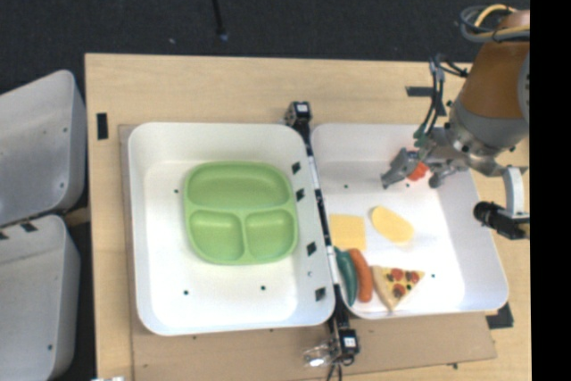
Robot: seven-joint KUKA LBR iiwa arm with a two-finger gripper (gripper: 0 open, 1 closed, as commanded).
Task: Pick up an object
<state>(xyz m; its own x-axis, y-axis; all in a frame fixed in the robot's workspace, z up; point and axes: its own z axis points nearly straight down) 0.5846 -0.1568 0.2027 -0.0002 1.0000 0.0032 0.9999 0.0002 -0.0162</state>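
In the right bin (464, 281) lie a yellow square cheese slice (348, 232), a pale yellow oval piece (392, 225), an orange carrot with a green top (354, 274) and a pizza slice (395, 284). My gripper (416, 169) hangs over the bin's upper middle, above and right of the oval piece. Its fingers are spread apart with nothing between them. A small red-orange spot shows at the fingers.
The left bin (161, 281) holds a green divided plate (241, 211). A black divider with clips (314, 219) runs between the bins. The wooden bench (223, 85) surrounds both. White chair shapes (36, 156) stand at the far left.
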